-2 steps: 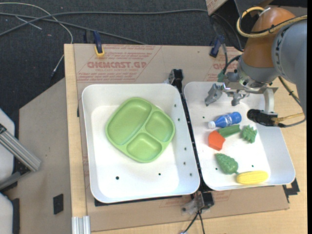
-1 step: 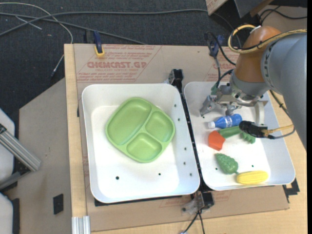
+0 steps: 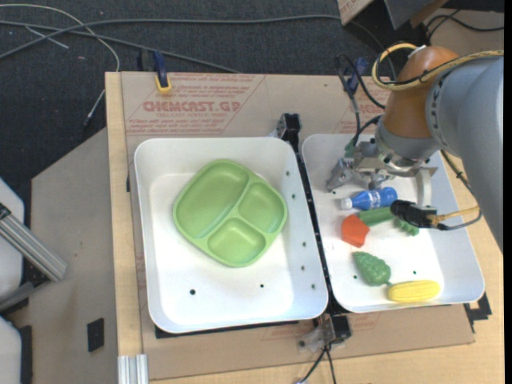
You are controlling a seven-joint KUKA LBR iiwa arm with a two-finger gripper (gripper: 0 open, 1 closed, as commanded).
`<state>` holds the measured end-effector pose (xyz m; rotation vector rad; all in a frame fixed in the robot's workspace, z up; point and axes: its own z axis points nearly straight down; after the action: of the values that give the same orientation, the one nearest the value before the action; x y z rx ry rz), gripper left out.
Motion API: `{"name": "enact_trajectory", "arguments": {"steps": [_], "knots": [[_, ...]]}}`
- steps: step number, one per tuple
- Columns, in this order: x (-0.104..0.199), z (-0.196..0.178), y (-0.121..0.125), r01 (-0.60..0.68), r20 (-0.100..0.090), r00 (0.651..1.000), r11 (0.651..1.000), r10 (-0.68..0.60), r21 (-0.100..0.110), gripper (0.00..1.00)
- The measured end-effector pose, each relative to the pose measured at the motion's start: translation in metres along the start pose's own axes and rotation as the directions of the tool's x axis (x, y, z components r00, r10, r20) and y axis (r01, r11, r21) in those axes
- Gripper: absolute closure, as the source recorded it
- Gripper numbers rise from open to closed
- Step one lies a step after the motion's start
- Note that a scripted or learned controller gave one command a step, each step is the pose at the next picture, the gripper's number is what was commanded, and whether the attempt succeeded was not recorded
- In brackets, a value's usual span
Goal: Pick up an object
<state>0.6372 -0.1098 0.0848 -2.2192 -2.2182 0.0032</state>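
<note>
**Right Bin: Gripper Low Over the Objects, Nothing Seen Held**

Nearest the camera, along the front of the right bin point(image 3: 472, 282), lies a yellow corn cob point(image 3: 414, 291), on its side and close to the front wall. Just behind it and to its left sits a green bumpy toy point(image 3: 372, 268), near the corn but apart from it.

Further back, an orange-red block point(image 3: 354, 230) rests on the bin floor. Behind it a small blue-and-white bottle point(image 3: 370, 199) lies on its side, white cap pointing towards the left bin. A green elongated item point(image 3: 390, 216) lies just beside the bottle on its near side (whether the two touch cannot be made out).

The arm point(image 3: 448, 102) enters from the right, its orange band above the wrist. The gripper point(image 3: 346, 176) sits low over the back-left part of the right bin, just behind the bottle. Its grey fingers point(image 3: 336, 180) are small and dark against the bin; how far apart they stand cannot be told, and no object is visible between them.

In the left bin point(image 3: 152, 238) a light green divided plate point(image 3: 230, 212) with three compartments lies flat, roughly central. Both bins stand side by side on a cardboard sheet point(image 3: 200, 102) with red print.
</note>
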Motion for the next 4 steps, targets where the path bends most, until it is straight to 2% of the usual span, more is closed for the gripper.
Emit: {"name": "enact_trajectory", "arguments": {"steps": [1,2,3,4], "knots": [[0.0,-0.012,0.001,0.0,0.0,1.0,1.0,0.0,-0.003,1.0],[0.002,-0.057,-0.002,0.0,0.002,1.0,1.0,0.0,-0.01,1.0],[-0.002,-0.104,0.005,0.001,0.003,1.0,1.0,-0.001,-0.011,1.0],[-0.001,-0.17,0.006,0.002,0.003,1.0,1.0,-0.002,-0.014,1.0]]}}
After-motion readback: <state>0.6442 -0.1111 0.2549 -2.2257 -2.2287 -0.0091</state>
